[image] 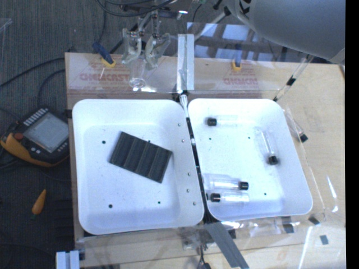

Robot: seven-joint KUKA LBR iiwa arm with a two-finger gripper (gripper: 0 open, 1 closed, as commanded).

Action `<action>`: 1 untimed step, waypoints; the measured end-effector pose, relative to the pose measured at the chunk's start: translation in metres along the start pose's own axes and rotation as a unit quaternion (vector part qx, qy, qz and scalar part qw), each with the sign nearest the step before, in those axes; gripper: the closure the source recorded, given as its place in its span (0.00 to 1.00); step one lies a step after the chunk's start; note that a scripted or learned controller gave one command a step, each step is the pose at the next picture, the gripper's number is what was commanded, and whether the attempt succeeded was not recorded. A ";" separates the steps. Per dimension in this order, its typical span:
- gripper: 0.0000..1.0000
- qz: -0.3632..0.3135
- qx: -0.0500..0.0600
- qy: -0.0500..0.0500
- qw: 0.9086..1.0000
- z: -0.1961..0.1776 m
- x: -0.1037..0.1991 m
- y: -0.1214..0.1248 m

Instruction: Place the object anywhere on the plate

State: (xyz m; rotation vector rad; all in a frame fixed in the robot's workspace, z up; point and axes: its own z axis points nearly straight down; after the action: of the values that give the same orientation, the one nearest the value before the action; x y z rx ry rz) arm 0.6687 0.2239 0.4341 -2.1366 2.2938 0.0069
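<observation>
**Camera view: arm hangs over the back edge of the counter, tubes lie in the right bin**

The grey arm comes in from the upper right, and its thick body crosses the top corner of the frame with part of its lettering showing. Its end effector is at the top centre, pointing down. It is beyond the back rim of the left bin, over the brown board that runs along the rear of the counter. A tangle of cables sits just above it. The clear parts blur into the board behind them, so I cannot tell whether it is clenched or released, or whether anything is in it.

The dark ribbed plate lies flat and turned at a slant in the middle of the left bin, with nothing on it.

Four clear tubes with black caps lie in the right bin:
- The first tube is near the back wall.
- The second tube is toward the right side.
- The third tube and fourth tube lie just beside each other near the front left corner.

All four are well apart from the plate and from the end effector.

A handheld pendant with a screen rests on the floor left of the counter.
</observation>
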 end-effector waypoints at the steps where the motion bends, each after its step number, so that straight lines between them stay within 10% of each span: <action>1: 1.00 -0.097 -0.002 0.001 0.995 0.000 0.003 0.043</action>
State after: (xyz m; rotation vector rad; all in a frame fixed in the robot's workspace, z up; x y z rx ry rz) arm 0.6259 0.2244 0.4340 -2.3517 2.0783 0.0065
